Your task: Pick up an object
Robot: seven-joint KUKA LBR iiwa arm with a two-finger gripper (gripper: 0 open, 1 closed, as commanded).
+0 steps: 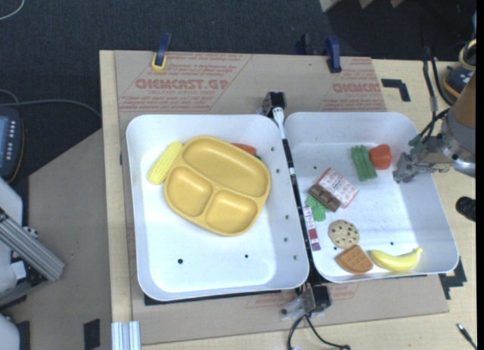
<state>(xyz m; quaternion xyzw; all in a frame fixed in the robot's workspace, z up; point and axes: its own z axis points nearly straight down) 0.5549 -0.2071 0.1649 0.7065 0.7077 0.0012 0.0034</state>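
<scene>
My gripper [412, 165] sits low at the right bin's [431, 212] far right edge, holding nothing I can see; open or closed, can't tell. Nearest picks: orange piece [380, 156] and green block [363, 163], touching each other. Risk: clipping the bin wall, or nudging both and grabbing neither. Banana [395, 259] well apart.
</scene>
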